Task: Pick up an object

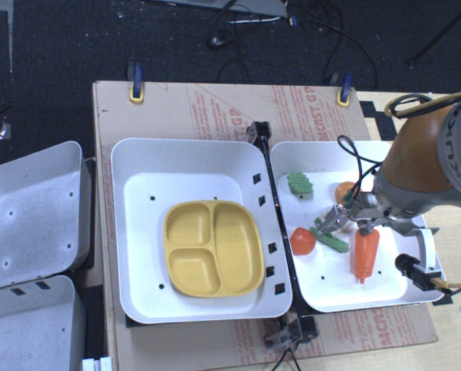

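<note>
The right bin [385,296] carries the things on offer: a carrot [365,254] lying lengthwise with its tip toward 6 o'clock, a green pod-shaped piece [330,241] just at its 9 o'clock side, a red tomato-like piece [302,241] further toward 9 o'clock, a knobbly green piece [298,183] up at 11 o'clock, and an orange ball [345,192] at 12 o'clock, partly hidden behind the arm's cabling. Of these, the green pod and the top of the carrot lie nearest the gripper [340,218], so one of them is probably the target. The gripper sits low over the bin, just above the pod's upper end and beside the carrot's crown; whether the jaws are open or closed cannot be told, and nothing is plainly seen held in them. The arm [424,161] bends in from 3 o'clock, its orange band over the bin's right rim, which suits a near-vertical descent onto loose, scattered items.

The left bin [130,230] holds a yellow divided tray [213,248], lying flat near its middle, well apart from the action and likely a drop-off place.

The bins rest on a brown board surface [192,107] clamped at its far edge by two yellow-and-blue clamps [137,83]. Red print runs across the board, reversed and too broken to read with confidence.
</note>
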`<action>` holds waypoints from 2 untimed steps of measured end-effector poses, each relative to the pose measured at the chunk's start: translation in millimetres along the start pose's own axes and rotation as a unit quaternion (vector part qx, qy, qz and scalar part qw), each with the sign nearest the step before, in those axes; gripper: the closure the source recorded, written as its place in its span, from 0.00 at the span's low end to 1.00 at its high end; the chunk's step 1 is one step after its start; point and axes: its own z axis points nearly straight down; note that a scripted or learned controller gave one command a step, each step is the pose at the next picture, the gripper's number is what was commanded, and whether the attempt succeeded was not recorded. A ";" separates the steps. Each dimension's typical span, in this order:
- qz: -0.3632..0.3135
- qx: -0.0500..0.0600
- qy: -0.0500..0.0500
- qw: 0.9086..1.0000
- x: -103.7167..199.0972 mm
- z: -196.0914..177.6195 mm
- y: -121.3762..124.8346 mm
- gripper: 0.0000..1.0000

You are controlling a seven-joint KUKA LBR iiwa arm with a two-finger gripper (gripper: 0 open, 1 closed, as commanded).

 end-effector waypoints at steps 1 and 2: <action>0.000 -0.002 -0.001 1.000 -0.2 -12.7 1.0 1.00; -0.002 -0.005 -0.001 1.000 -1.4 -55.9 6.3 1.00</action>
